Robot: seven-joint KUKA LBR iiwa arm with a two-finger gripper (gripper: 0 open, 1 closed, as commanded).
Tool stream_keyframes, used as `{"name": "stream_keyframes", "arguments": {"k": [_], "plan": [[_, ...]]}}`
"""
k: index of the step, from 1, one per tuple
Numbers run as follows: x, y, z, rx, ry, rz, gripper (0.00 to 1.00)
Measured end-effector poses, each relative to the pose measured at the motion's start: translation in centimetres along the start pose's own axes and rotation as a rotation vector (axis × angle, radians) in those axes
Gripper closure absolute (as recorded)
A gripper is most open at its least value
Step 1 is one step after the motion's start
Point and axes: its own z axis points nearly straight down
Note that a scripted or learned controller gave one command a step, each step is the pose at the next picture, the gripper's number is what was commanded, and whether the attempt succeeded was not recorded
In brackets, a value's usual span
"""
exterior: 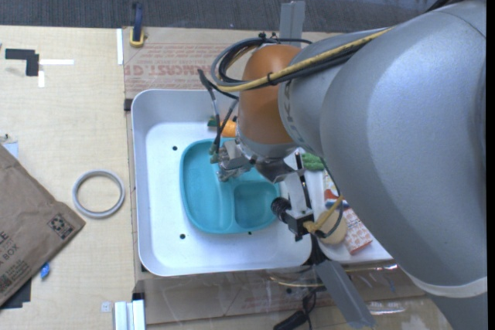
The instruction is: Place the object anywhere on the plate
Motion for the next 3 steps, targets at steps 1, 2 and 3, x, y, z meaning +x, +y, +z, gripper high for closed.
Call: {"name": "stream_keyframes", "arguments": {"k": [1, 2, 3], "plan": [[2.5, 4.4, 0.9, 0.011, 0.001, 0.119, 1.0], [0.0, 4.9, 0.9, 0.007, 0.02, -0.252, 1.0], [-0.5, 4.6, 1.5, 0.016, 0.012, -0.248, 0.0]]}}
